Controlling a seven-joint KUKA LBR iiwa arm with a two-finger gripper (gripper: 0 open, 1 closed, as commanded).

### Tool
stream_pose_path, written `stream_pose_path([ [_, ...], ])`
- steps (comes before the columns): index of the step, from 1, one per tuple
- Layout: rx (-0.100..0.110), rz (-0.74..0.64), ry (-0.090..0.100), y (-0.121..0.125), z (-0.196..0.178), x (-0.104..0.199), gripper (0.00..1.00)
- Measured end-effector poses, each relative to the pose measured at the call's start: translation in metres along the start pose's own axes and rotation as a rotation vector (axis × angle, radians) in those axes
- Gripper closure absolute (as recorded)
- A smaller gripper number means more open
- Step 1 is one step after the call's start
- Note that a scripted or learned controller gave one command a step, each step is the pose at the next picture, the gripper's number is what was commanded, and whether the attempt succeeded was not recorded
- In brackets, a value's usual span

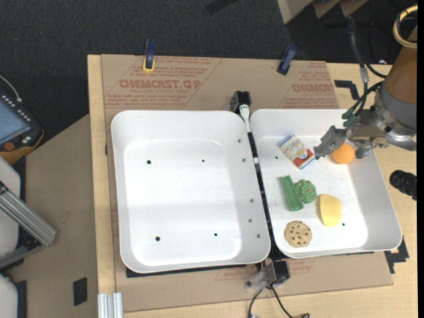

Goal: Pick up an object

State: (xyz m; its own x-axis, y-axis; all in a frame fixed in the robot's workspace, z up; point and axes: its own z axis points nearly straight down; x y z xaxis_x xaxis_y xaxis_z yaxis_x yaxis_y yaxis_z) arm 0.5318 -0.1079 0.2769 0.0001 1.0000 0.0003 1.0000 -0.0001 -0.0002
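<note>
- My pincer sits over the right bin, toward its upper right part, reaching in from 3 o'clock.
- Fingers: one dark finger angles out toward 9 o'clock; a second shows at about 3 o'clock of the orange ball. They stand apart, with the ball in the gap.
- Orange ball: round, lying just under the pincer body, between the two fingers. Whether the fingers actually press it, or whether it rests on the bin floor, I cannot tell from this slant.
- Small carton, white with blue and red print: at 9 o'clock of my left-hand finger, near its tip but apart from it.
- Green broccoli piece, stalk and floret: at 7 o'clock of the ball, mid-bin, well apart from the pincer.
- Yellow piece: at 6 o'clock of the ball, just beside the floret at its 4 o'clock.
- Cookie, tan with dark chips: near the bin's lower edge, at 6 o'clock of the broccoli.
- Left bin: white, touching the right bin along the centre seam; small dark dots on its floor.
- Both bins rest on a brown cardboard sheet with red print, held by two clamps at 12 o'clock.
</note>
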Motion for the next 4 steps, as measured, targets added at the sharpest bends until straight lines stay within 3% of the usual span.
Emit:
stream_pose_path([
  [1, 0.012, -0.001, 0.003, 0.023, 0.176, 0.012, 0.0],
  [2, 0.007, 0.003, 0.002, -0.031, 0.194, 0.012, 0.0],
  [3, -0.002, 0.001, 0.001, -0.028, 0.182, 0.012, 1.0],
  [4, -0.02, -0.011, 0.0, 0.084, 0.085, 0.073, 1.0],
])
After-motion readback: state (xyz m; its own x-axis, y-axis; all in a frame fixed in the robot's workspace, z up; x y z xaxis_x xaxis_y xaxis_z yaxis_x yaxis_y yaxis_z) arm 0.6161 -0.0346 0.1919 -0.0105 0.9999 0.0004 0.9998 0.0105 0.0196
